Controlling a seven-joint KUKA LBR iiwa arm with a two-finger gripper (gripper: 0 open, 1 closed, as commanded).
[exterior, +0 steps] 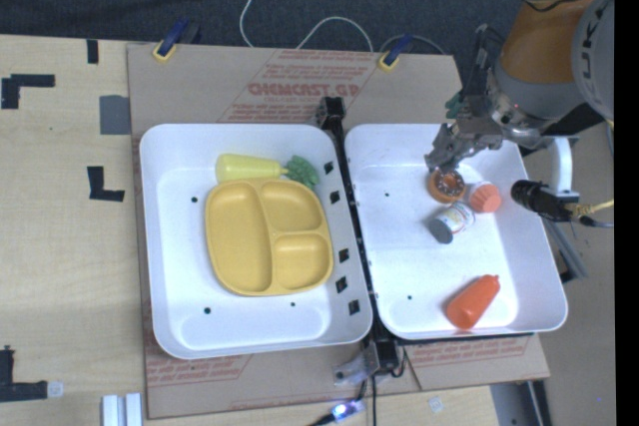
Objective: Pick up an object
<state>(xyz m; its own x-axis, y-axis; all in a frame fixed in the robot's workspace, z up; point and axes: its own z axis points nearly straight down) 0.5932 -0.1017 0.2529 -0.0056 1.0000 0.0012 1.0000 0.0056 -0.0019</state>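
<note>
Round orange-brown object is lying in the right bin, and we are seeing it just beneath the jaws. We are finding their opening impossible to judge; a smooth orange bottle is resting well apart.

right bin left half open, toys crowd right

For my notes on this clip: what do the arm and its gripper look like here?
The arm is a bulky rounded body, grey with a broad orange band above the wrist. Dark cables loop over its top and run down its side. At its tip, the gripper is a small dark grey metal assembly with two thin fingers.
</note>
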